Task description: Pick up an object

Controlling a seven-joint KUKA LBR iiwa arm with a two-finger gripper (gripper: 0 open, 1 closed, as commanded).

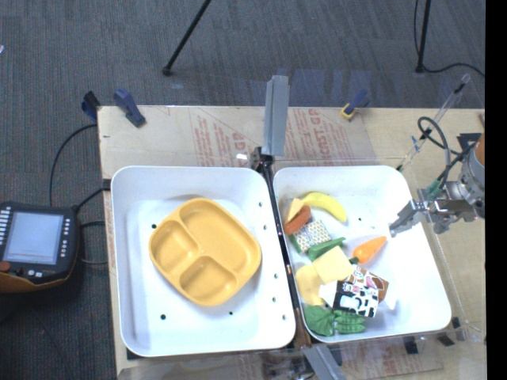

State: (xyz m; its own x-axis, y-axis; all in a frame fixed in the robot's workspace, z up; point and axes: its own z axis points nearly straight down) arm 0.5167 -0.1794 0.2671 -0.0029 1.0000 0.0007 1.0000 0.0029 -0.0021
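The gripper point(405, 220) hangs over the right bin's point(412, 307) right edge; I cannot tell its state, and it looks empty. The toys sit along the bin's left side. The orange carrot point(369, 249) is closest, so a grab could slide off.

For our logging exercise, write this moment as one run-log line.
phase: approach | gripper: over right bin, right side | nearest: carrot | grasp: none seen | left bin: yellow tray
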